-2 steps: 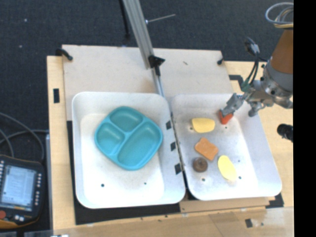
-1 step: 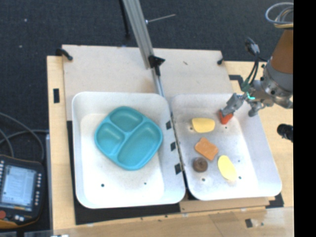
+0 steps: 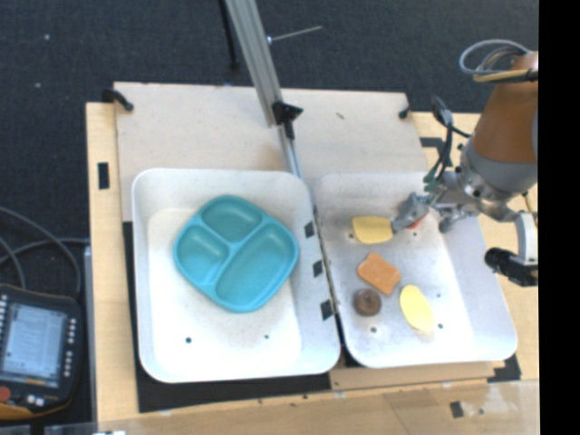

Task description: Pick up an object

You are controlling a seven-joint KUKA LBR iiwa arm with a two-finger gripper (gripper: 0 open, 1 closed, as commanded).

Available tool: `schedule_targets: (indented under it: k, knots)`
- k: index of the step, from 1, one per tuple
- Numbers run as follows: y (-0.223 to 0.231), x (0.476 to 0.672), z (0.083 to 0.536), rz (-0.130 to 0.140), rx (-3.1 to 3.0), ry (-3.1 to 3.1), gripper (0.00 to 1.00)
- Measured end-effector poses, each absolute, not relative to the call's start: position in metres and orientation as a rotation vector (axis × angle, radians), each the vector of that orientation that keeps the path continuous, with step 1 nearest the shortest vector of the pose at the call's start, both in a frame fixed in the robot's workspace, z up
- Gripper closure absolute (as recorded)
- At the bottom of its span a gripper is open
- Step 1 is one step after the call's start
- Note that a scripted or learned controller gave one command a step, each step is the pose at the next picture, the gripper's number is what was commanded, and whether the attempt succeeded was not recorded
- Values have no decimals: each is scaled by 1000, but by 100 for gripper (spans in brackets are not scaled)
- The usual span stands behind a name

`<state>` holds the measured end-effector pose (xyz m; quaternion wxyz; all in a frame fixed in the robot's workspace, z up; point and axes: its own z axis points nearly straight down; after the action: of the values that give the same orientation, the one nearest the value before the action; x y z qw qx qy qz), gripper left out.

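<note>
My gripper point(image 3: 410, 214) hangs low in the right bin point(image 3: 471, 333), just right of the yellow block point(image 3: 372, 230), seemingly lined up for it; I cannot tell its opening.

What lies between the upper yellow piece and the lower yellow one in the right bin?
In the camera view, the orange block lies between the upper yellow piece and the lower yellow piece, on the right bin floor.

Bins point(image 3: 227, 356): white, matt, faintly speckled plastic. Divided plate point(image 3: 237, 252): turquoise plastic, smooth, slight sheen. Bench point(image 3: 199, 125): pale wood board, matt. Slanted rail point(image 3: 254, 43): grey metal, brushed. Floor point(image 3: 91, 25): dark, rough carpet.
</note>
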<state>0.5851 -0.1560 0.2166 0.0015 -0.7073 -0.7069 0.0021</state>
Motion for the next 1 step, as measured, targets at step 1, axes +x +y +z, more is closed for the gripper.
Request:
schedule_targets:
  k: [1]
  knots:
    - [-155, 594, 167, 6, -2222, -2218, 0]
